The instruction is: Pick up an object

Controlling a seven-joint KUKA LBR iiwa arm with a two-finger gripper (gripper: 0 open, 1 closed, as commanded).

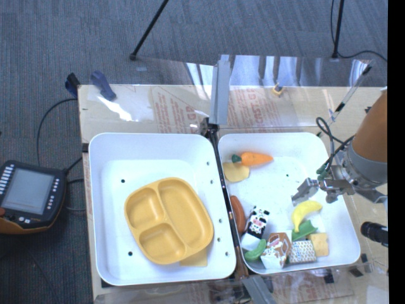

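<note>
banana [306, 211], smooth curved yellow plastic, lies in the right bin [288, 145], just below the gripper [316, 189]. jaws stand spread and hold nothing. judged best: descend straight, straddle the narrow middle, close gently; the glossy skin may slip. cartons [285, 251] crowd close.

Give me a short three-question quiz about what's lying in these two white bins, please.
1. True or false: the yellow divided tray lies in the left bin.
2. Which toy lies nearest the gripper? A) carrot B) banana C) cow figure
3. Fill in: the carrot lies near the right bin's ____ edge in the camera view.

Key: 1 true; 2 B; 3 far (upper).
</note>
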